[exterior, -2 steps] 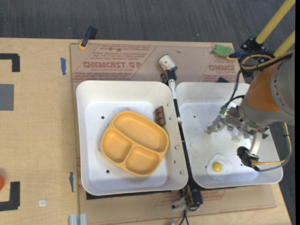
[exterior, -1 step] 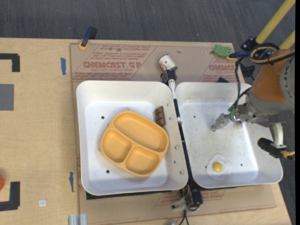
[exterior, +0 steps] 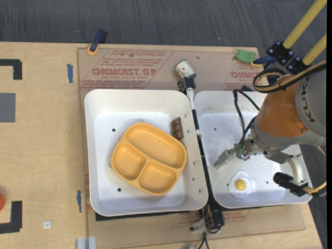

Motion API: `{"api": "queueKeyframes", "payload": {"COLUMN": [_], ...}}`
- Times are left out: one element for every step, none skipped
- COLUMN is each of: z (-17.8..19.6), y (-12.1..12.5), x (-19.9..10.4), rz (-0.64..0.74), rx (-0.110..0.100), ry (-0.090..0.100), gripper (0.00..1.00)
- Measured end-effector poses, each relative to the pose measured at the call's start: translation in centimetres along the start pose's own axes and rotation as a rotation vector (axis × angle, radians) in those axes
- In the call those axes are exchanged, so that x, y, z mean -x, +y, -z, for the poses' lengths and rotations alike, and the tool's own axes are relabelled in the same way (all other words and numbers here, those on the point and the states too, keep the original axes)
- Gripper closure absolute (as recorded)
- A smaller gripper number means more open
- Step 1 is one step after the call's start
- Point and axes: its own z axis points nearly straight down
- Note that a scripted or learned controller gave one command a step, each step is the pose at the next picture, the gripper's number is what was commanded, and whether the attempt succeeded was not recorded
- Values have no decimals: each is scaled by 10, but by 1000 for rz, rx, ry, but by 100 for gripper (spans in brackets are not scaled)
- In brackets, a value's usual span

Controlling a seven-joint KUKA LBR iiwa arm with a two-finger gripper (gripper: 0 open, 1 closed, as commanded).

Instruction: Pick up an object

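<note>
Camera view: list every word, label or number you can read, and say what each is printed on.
"CHEMCAST" then "G P", red print repeated in rows on the brown paper-faced board under the two white bins; the smaller lines are blurred.
"KU", black letters cut off at the frame edge, on the grey robot arm.

fixed overhead camera, slanted down on both bins (exterior: 140,100)

The brown cardboard sheet (exterior: 155,69) printed with red lettering lies on the pale wooden bench (exterior: 41,139), under the two bins. On its far left corner sits a blue-and-yellow clamp (exterior: 97,40); near its far right corner, a green clip (exterior: 244,56). Strips of blue tape (exterior: 70,72) mark its left edge.
</note>
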Motion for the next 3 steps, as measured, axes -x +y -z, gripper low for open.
{"api": "queueKeyframes", "payload": {"z": [0,56,12], "y": [-51,-28,5], "x": [8,19,94], "rz": [-125,-510,-530], "rx": [-1,-1,-2], "ry": [0,-1,0], "gripper": [0,0,0]}}
